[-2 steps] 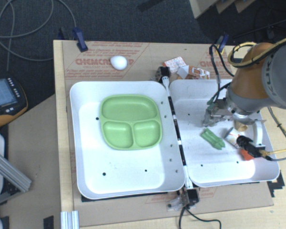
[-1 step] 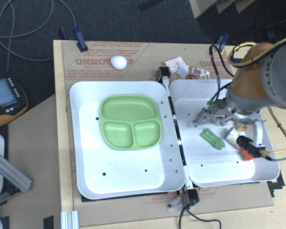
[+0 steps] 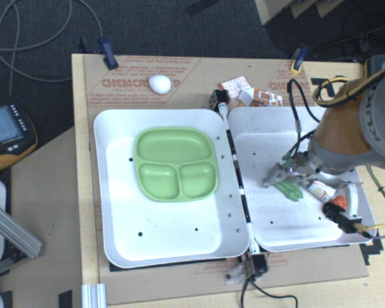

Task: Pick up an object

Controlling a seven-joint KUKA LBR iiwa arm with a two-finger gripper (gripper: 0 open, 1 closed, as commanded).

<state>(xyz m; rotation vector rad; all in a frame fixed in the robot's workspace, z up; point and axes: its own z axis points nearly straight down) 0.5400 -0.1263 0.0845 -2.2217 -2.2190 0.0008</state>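
In the right bin (image 3: 269, 230), my gripper (image 3: 283, 174) is low over the floor near the middle, reaching in from the right. A small green elongated object (image 3: 290, 190) lies just under and in front of it, touching or nearly touching the gripper; I cannot tell whether it is held. To its right lies a small white and orange-red object (image 3: 326, 195), partly hidden by the wrist. In the left bin (image 3: 115, 172) a light green divided plate (image 3: 177, 163) sits flat at the middle.
A white egg-shaped object (image 3: 159, 83) lies on the bench behind the left bin. Small snack packets (image 3: 239, 88) lie behind the right bin. Blue clamps (image 3: 106, 51) hold the back edge. The grey arm (image 3: 353, 133) covers the right bin's right side.
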